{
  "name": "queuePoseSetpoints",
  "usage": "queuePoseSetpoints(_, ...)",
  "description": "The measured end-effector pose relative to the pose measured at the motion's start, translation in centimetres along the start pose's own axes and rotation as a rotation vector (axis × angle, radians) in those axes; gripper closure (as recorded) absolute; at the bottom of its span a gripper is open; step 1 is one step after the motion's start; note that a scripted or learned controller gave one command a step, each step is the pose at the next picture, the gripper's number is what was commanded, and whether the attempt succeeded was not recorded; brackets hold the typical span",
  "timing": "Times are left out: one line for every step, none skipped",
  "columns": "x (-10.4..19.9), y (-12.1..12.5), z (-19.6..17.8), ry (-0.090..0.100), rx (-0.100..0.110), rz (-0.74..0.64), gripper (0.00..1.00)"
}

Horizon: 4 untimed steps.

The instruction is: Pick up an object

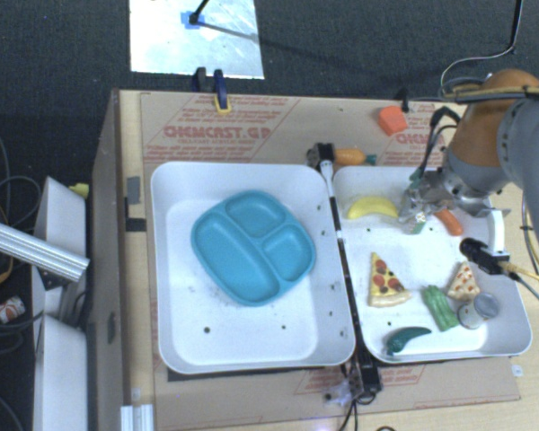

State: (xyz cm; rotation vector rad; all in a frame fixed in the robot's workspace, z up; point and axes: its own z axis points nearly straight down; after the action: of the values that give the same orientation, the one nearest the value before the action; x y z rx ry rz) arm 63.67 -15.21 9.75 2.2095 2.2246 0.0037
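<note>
Cardboard-topped bench with two white bins, right bin (512,335) holding toy food, gripper (416,212) low beside banana (372,207) at bin's back, jaw state impossible to tell; banana probably light, stiff, slick plastic, best pinched across its narrow middle.

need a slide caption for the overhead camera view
Grey arm's pincer low in right white bin beside yellow toy banana; blue divided plate left.
</note>
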Motion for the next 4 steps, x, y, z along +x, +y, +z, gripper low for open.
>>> queuePoseSetpoints(-5.0, 3.3, -5.5, 0.0, 0.002, 0.005, 1.0)
queuePoseSetpoints(-4.9, 3.2, -5.4, 0.001, 0.003, 0.004, 0.0)
queuePoseSetpoints(-3.9, -5.1, -0.6, 0.003, 0.008, 0.005, 0.0)
queuePoseSetpoints(-3.1, 3.0, 0.9, 0.007, 0.023, 0.009, 0.0)
